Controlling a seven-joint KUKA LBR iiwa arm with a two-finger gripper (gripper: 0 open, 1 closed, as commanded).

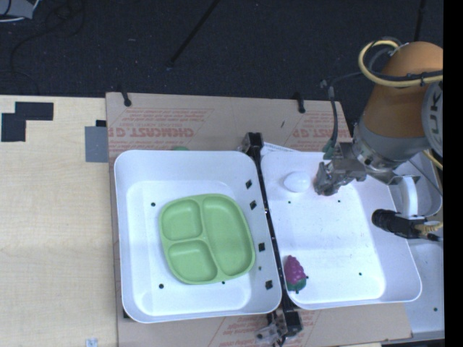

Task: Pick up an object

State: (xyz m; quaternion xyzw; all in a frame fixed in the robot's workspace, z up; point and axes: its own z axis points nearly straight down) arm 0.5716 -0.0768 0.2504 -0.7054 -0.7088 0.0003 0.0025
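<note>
Pale wood desk [51,230] under a cardboard sheet [188,121]; dark floor [217,27] behind, crossed by cables [195,27]

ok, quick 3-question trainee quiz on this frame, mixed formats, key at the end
1. True or false: the green divided plate lies in the left bin.
2. Which thing lies nearest the hand? A) the purple grape bunch B) the small white object C) the green divided plate
3. Fill in: the purple grape bunch sits in the near-____ corner of the right bin.

Key: 1 true; 2 B; 3 left. The hand hangs over the far side of the right bin, just right of the small white object, with nothing seen between its fingers.
</note>
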